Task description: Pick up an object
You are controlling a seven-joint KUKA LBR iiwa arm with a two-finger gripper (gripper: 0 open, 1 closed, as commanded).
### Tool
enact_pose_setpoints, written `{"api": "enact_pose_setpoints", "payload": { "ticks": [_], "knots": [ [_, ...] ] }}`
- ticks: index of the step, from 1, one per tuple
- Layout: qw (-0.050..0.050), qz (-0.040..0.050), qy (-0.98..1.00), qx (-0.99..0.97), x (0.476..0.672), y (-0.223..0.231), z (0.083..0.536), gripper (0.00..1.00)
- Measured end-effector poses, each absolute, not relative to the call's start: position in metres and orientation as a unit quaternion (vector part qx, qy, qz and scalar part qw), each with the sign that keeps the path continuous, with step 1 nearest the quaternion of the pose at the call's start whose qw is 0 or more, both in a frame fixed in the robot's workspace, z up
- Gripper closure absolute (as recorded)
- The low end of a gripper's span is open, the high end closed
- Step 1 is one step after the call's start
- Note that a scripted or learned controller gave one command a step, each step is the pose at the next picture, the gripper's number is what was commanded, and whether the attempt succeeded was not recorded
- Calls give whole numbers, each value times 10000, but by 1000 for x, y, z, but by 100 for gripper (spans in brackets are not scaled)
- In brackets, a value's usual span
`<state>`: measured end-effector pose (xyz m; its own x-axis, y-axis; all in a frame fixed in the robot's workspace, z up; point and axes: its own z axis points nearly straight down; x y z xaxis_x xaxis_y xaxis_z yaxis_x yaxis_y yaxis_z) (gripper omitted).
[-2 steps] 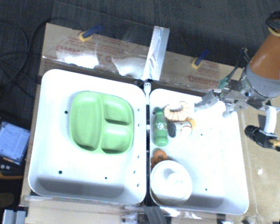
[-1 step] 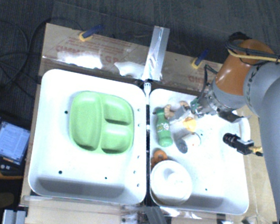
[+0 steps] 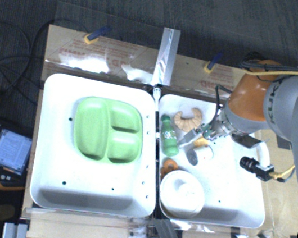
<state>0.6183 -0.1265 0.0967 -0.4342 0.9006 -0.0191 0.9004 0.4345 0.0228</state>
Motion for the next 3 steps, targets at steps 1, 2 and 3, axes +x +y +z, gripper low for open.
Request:
{"api": "enact_pose_setpoints", "payload": {
  "ticks": [1,2,3],
  "knots": [
    [139,44,8491,5280,575,-134,96,0],
    [132,62,8057,5921,539,-145,95,0],
    [161,55,8049,5932,540,-148,105,100]
  ]
}}
